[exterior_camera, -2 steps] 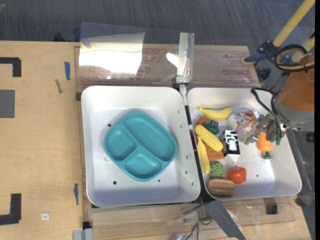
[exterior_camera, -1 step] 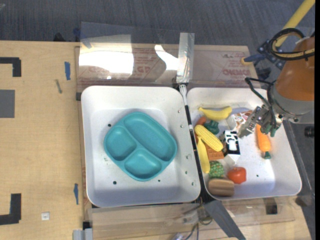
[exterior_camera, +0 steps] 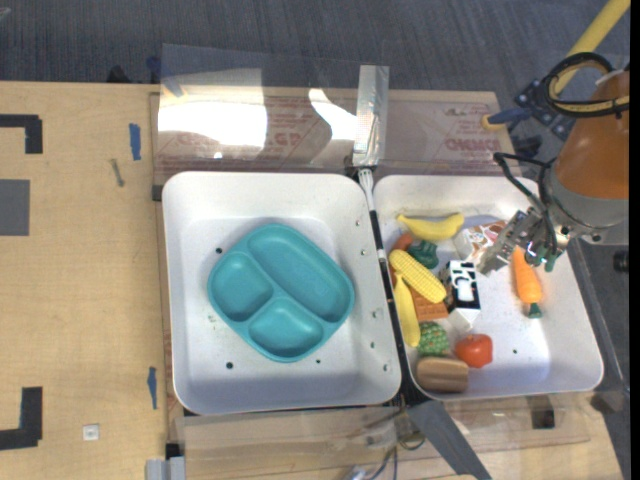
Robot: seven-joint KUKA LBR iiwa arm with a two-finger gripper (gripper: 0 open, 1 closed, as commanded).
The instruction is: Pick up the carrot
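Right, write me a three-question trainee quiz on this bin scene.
1. True or false: the carrot lies in the right bin.
2. What sits in the left bin? A) teal divided plate B) banana C) tomato
3. Fill in: the end effector hangs just to the ____ of the carrot's top end in the picture.

Key: 1 true; 2 A; 3 left. The banana and tomato both lie in the right bin.
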